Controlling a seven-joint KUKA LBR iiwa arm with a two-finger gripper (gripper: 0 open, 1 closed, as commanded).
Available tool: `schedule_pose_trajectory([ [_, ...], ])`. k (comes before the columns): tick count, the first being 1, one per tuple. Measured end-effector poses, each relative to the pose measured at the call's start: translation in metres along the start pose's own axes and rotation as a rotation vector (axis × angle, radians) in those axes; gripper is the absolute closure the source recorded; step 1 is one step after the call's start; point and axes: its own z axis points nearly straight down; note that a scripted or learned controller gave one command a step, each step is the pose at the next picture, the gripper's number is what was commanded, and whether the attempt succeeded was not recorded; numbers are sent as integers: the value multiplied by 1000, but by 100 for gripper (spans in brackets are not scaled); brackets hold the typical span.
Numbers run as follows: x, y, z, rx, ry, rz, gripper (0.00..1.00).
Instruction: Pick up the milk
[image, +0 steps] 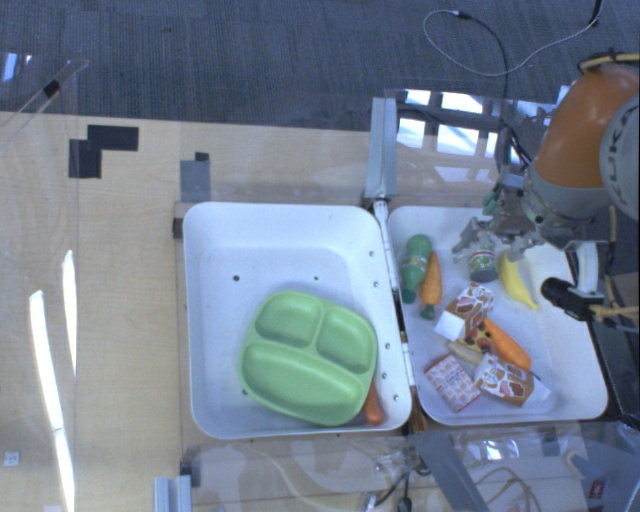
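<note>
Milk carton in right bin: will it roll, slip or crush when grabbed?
The small white-and-orange milk carton looks boxy with flat faces, so probably won't roll. It lies crowded against an orange carrot, so it may shift when nudged. Thin-looking walls might dent under a squeeze.

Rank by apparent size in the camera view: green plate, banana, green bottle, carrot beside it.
1. green plate, by far the largest
2. green bottle and carrot, look alike, not ranked
3. banana, slightly smaller, though close

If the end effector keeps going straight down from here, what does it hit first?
Probably the small grey-green can directly beneath the end effector, at the back of the right bin. The banana lies just beside it. Depth is unclear from this slant.
</note>
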Motion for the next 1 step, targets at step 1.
schedule_pose_trajectory([
  [1, -25, -48, 98, -16, -8, -526, 0],
])
